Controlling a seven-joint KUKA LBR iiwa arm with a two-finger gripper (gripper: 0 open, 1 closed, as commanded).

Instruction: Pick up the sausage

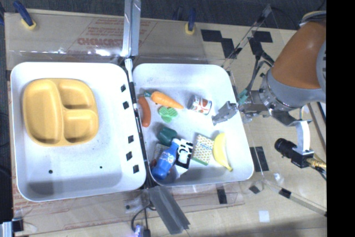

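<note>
Against the left wall of the right bin (233, 86), hard by the divider between the two bins, the sausage (145, 110) lies lengthwise, a reddish-brown link that nothing has lifted. Just to its right, the carrot (166, 99) slants away from it, its near end almost touching the sausage's upper end. Further from that wall sit a small green piece (168, 114), a dark green object (166, 134), a blue bottle (165, 162) and a black-and-white carton (183, 154). Toward the opposite wall of the same bin are a small can (201, 104), a patterned packet (203, 148) and a banana (222, 150).

The gripper (225, 112) is at the far right side of this bin, near its right wall and between the can and the banana, well apart from the sausage. Nothing is visibly held in it; at this slant I cannot tell how far its jaws stand apart. The arm (297, 64) hangs outside the bin's right wall.

As I judge it, the task is barely begun: no grasp is made and the sausage rests where it lies. What is left is nearly everything: crossing the bin to its left wall, descending over the sausage, closing on it without catching the carrot or the wall, and raising it clear. The left bin (16, 136), holding a yellow sectioned tray (39, 97), plays no part.
</note>
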